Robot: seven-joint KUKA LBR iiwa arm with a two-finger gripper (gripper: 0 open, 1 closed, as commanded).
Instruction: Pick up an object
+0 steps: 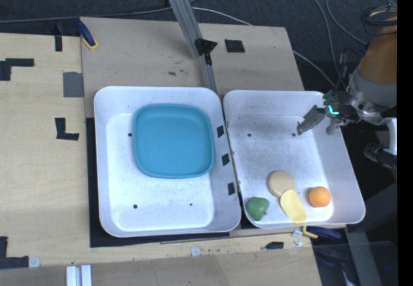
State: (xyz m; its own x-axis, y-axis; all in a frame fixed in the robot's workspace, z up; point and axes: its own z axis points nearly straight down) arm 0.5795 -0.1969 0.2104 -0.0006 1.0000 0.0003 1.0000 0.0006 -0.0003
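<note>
1. While the gripper (317,121) hangs over the upper right of the right bin (271,107), its fingers look spread, pinching nothing.
2. Toward that bin's near edge lie a beige lump (280,181), a yellow piece (293,206), an orange ball (319,197) and a green piece (257,207).
3. All look like light, smooth, rigid toy food; the ball, lying apart, seems easiest, pinched across its middle.
4. Beside it, the left bin (110,168) holds a blue plate (173,140).

Two shallow white plastic bins (116,168), both flecked with dark specks. Left bin: a square turquoise plate (173,140). Right: a round green piece (257,207), beige disc (280,181), yellow oblong (293,205), orange ball (319,197). Tan wooden bench (39,149), black tape marks.
</note>
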